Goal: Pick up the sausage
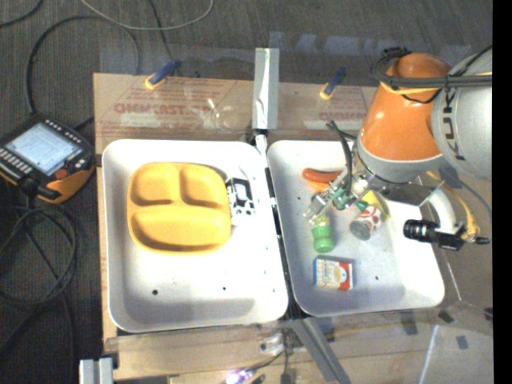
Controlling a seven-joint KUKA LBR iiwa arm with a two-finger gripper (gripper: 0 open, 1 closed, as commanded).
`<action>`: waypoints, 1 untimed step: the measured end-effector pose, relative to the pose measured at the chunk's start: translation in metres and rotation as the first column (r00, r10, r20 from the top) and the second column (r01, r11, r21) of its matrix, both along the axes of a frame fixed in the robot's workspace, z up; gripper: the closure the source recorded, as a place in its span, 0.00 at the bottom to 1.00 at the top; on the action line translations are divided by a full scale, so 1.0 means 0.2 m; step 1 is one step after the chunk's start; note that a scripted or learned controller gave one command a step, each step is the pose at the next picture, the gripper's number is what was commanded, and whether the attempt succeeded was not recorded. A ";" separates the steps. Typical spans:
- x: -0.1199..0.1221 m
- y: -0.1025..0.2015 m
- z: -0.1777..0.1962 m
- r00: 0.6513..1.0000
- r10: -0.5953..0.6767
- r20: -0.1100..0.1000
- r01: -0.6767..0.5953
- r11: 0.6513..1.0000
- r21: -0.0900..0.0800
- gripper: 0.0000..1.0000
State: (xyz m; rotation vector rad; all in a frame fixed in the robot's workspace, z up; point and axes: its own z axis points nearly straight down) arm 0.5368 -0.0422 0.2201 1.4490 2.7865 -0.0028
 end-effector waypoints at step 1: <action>-0.27 0.16 -0.18 0.992 0.128 -0.002 -0.128 0.992 0.002 1.00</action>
